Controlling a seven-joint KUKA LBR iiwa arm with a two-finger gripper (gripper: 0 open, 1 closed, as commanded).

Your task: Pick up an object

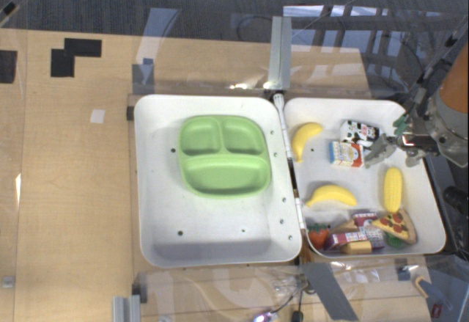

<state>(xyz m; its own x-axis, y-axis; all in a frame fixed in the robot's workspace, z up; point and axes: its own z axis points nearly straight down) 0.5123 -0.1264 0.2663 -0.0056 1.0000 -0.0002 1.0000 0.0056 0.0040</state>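
Hovering at the right of the frame, the hand [382,149] was seen over the right bin [432,240], near the small carton [345,153]; whether it was clenched could not be told. The approach step was judged in progress; a descent onto the carton was called for next.

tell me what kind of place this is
Probably a robot lab bench: a grey arm's gripper over a shallow white bin of toy food, beside a green divided plastic plate.
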